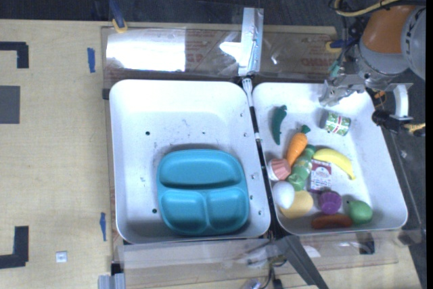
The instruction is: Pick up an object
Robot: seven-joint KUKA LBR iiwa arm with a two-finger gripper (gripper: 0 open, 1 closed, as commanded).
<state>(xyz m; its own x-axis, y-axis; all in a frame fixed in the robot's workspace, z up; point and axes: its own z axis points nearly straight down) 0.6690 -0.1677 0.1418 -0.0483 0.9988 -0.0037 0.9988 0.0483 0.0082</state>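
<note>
- Nearest, the left bin (128, 145) holds a smooth teal plastic tray (201, 190) with compartments.
- The right bin (385, 172) holds a heap of small toy food: a red sausage (331, 220), purple grape (329, 201), banana (335, 162) and carrot (296, 147). They look light, hard and slick.
- The small can (337, 123) lies apart from the heap, so it is probably the easiest to grasp across its round sides.
- Farthest, the gripper (336, 93) hovers just beyond the can, holding nothing; its width is unclear.

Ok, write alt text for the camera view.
A robot arm's gripper hovers over the right bin, near a small green-labelled can and a heap of toy food including a carrot and banana. The left bin holds a blue divided tray.
</note>
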